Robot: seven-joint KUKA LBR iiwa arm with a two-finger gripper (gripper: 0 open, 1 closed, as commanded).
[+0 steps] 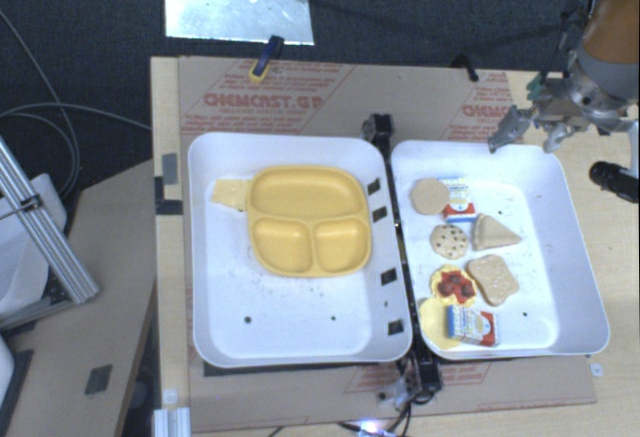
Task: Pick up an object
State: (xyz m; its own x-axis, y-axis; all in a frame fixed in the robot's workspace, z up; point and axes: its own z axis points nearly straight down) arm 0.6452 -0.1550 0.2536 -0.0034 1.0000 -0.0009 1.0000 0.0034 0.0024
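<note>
From my remote seat I see the gripper (pixel 528 128) at the upper right, hanging over the far rim of the right bin (pixel 575 225), its two fingers spread apart with nothing between them. The food pieces lie well apart from it, in the left half of that bin: a round tan cookie (pixel 430 196), a small red and white carton (pixel 459 201), a chocolate chip cookie (pixel 449 242), a pale wedge (pixel 494 231), a slice of toast (pixel 493 279), a red-topped piece (pixel 455 284) and a blue and red packet (pixel 470 324). The left bin (pixel 215 325) holds a yellow divided plate (pixel 306 220)
</note>
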